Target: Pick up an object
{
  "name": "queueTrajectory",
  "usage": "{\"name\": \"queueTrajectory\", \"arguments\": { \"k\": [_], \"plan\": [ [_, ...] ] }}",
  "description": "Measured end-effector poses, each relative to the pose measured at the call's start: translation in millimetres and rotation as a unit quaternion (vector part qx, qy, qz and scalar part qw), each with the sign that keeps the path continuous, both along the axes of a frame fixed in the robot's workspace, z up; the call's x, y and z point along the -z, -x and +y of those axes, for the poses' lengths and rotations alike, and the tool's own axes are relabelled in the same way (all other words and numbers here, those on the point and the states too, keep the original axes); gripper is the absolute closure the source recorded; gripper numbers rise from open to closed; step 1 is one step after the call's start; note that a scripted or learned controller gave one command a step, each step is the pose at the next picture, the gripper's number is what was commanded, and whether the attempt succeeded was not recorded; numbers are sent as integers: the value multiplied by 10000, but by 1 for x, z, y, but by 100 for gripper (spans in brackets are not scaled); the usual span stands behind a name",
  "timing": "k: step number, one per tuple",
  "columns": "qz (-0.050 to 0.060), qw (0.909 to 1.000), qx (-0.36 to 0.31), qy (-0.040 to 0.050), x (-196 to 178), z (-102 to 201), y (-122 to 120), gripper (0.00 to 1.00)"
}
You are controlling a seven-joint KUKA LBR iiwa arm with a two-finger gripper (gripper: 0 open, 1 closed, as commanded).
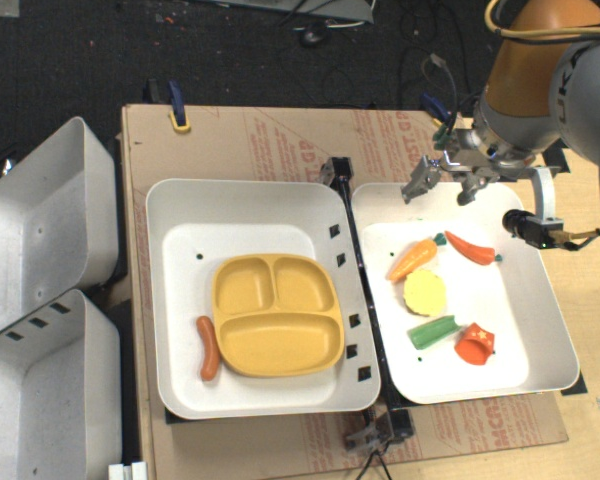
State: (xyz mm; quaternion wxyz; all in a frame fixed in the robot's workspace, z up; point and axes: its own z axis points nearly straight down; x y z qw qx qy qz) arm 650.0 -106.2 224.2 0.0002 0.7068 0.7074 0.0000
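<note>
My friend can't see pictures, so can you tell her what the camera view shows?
A grey robot arm's gripper hovers open above the far edge of the right white bin, which holds toy food: an orange carrot, a red chili, a yellow round slice, a green stick and a red chunk. The left white bin holds a yellow divided plate with a sausage beside it.

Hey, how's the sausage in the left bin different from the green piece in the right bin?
The sausage is reddish brown; the green piece is bright green. The sausage is longer and thinner, with rounded ends, while the green piece is shorter and stubbier. The sausage lies nearly lengthwise beside the yellow divided plate, touching its left edge; the green piece lies at a slant between the yellow round piece and a red pepper. Both lie flat on a bin floor, away from the gripper.
</note>
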Motion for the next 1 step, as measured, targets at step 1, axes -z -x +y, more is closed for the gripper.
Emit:
{"name": "queueTrajectory", "arguments": {
  "k": [1],
  "plan": [
    [34, 10000, 14, -2, 60, -8, -1, 0]
  ]
}}
